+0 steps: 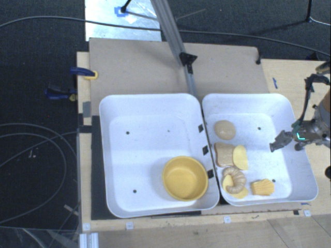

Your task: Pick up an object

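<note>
Hovering our end effector over right bin, grip state unreadable | pastries cluster near divider, well apart | yellow bowl in left bin

No legible text, labels or numbers.

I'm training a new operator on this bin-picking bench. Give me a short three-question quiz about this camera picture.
1. True or false: the yellow bowl sits in the left bin.
2. Multiple choice: the gripper is over which place? A) the left bin B) the right bin's right side C) the bench outside both bins
3. Fill in: the croissant-shaped piece lies to the ______ of the ridged yellow piece.

Key: 1 true; 2 B; 3 left
</note>
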`<state>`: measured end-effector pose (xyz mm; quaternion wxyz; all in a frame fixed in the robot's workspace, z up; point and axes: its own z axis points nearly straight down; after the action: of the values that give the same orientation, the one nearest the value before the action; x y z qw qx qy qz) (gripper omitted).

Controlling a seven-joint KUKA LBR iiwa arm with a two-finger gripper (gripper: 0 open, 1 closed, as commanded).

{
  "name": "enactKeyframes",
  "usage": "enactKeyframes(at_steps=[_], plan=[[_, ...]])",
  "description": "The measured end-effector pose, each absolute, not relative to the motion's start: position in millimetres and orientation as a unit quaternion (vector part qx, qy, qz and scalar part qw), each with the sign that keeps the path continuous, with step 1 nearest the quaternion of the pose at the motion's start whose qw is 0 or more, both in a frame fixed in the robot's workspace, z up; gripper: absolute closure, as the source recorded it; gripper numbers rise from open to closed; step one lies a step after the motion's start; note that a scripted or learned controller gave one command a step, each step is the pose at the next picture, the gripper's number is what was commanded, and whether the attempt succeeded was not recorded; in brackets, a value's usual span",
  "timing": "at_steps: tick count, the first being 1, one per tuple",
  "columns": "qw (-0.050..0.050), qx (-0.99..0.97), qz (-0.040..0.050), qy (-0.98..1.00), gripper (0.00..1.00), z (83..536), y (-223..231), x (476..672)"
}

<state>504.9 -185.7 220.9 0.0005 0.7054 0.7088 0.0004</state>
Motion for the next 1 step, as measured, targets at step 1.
enactKeyframes(at_steps=[1], plan=[[0.001, 0.705, 0.0005, 0.709, 0.0, 221.2, -185.7, 505.0]])
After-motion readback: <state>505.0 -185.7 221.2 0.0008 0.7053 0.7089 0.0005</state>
